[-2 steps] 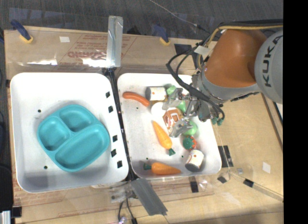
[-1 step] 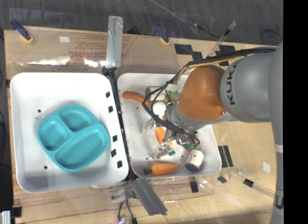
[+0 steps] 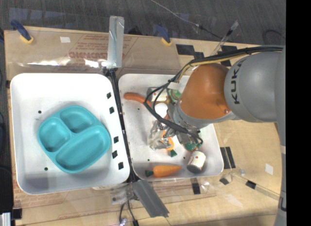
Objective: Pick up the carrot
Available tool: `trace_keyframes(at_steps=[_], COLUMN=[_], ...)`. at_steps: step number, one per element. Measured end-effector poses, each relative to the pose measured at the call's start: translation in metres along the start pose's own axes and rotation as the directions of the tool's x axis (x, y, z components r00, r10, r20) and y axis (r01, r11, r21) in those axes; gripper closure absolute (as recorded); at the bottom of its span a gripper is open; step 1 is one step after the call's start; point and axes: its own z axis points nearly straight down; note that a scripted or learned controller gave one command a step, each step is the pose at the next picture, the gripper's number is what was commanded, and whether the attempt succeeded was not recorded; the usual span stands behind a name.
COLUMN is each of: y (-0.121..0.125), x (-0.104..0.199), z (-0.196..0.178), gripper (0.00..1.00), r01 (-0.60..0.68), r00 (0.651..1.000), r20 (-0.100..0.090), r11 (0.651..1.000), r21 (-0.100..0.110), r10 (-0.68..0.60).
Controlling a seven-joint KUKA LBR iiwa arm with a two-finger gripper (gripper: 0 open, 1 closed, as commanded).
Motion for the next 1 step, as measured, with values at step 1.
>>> trace_keyframes(at_steps=[1], y=[0.0171], x=[0.0022], z=[-0.1683], gripper=[1.00], r01=[0.263], r00=[0.965], r20=[0.005], r11=[0.965], r21=[0.006], r10=[-0.263])
